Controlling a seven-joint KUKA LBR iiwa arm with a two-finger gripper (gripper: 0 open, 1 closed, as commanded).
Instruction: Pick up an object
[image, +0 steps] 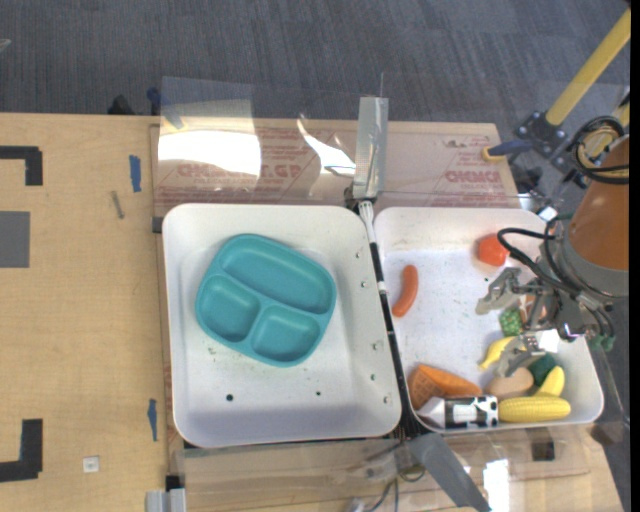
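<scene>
The two bins, left (200, 400) and right (440, 240), look like smooth white plastic with a faint sheen, speckled with small dark marks. In the left bin the teal divided plate (265, 298) is matt, smooth plastic. The bench (80, 300) is pale unvarnished wood or board, dull in finish. Behind the bins a clear plastic sheet (250, 150) is glossy and throws a bright glare. In the right bin the toy sausage (404, 290) and the yellow corn (535, 408) look like shiny moulded plastic. The gripper (530, 315) is bare grey metal.
</scene>
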